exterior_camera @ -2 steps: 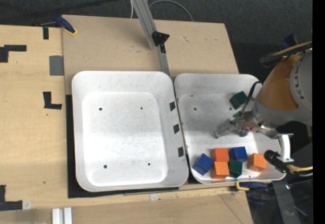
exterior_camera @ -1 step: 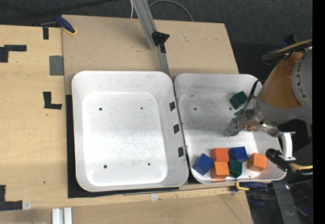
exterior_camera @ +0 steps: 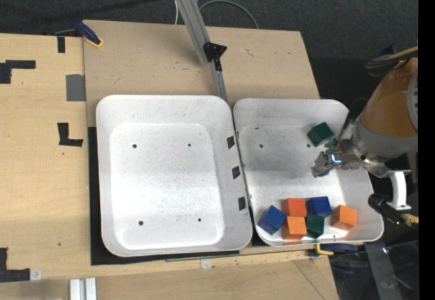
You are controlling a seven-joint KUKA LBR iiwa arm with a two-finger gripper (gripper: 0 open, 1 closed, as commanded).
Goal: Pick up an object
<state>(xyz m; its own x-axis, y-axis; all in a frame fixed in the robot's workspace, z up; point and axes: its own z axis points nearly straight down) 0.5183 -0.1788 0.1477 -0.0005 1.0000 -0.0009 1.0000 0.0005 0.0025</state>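
Pincer [exterior_camera: 325, 164], finger state indiscernible, is hovering in right bin [exterior_camera: 272, 118], green block [exterior_camera: 319, 132] at its 12 o'clock, likely targeted.

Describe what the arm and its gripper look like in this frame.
The arm enters from the right as a bulky rounded body: an orange band on top, grey casing below it. At its end sits a small metallic grey gripper with a faint bluish glint. A white bracket-like part and dark cabling hang beneath the wrist.
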